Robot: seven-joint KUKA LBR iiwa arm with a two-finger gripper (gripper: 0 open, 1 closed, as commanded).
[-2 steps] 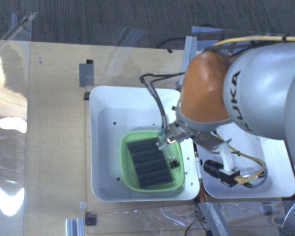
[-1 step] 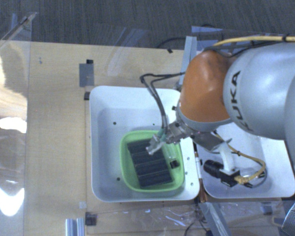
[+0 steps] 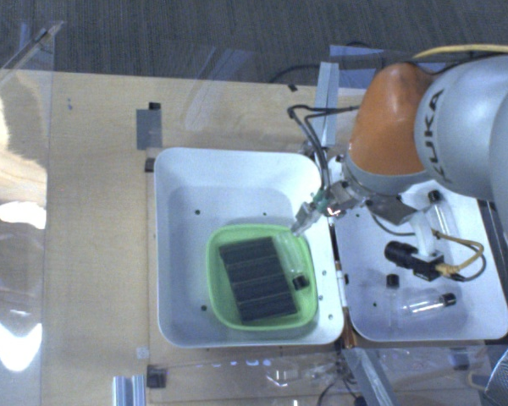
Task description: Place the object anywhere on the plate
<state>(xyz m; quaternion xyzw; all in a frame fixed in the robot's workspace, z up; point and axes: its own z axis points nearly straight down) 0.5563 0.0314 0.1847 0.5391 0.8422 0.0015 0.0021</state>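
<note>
Plainly, on the pale worktop (image 3: 85, 252) the left bin (image 3: 173, 227) holds a green plate (image 3: 213, 269). A dark ridged slab (image 3: 256, 279) lies flat across the middle of the plate. I take this slab for the task's thing, and it rests wholly within the plate's rim. It looks stiff and fairly light, more a moulded block than anything soft, and its ribs should keep it from slipping. It sits low, so the best hold is probably across its narrower width, on the two long edges. A small black piece (image 3: 300, 282) sits just beside the slab's right edge, also on the plate.

Further right, the gripper (image 3: 306, 219) hangs over the plate's upper right rim, apart from the slab, with nothing visible in it. Whether it is apart or together I cannot tell from this slant. Past it, the right bin (image 3: 483, 311) holds a clear tube (image 3: 423, 305) and a small dark bit (image 3: 392, 280).
</note>
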